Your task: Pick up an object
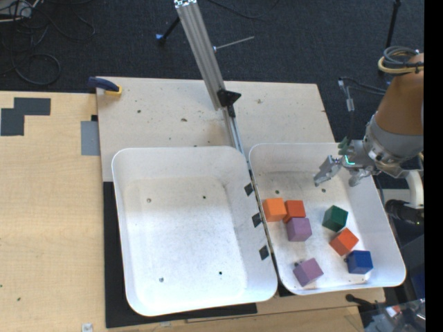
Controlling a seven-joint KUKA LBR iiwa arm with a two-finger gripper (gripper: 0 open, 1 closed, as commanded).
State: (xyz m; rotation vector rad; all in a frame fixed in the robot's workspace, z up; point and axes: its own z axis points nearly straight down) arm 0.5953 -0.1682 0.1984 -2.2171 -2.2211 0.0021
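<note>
Camera view, from above: the grey two-finger gripper (340, 172) hangs over the far right part of the right shallow white bin (392, 251), its fingers spread apart with nothing between them and touching none of the blocks. Seven small cubes lie in that bin: two purple cubes (298, 228) (307, 271), three orange ones (275, 209) (295, 209) (344, 241), one dark green cube (335, 218) and one blue cube (359, 261) near the bin's near right corner. The left shallow white bin (124, 185) sits beside it.
</note>
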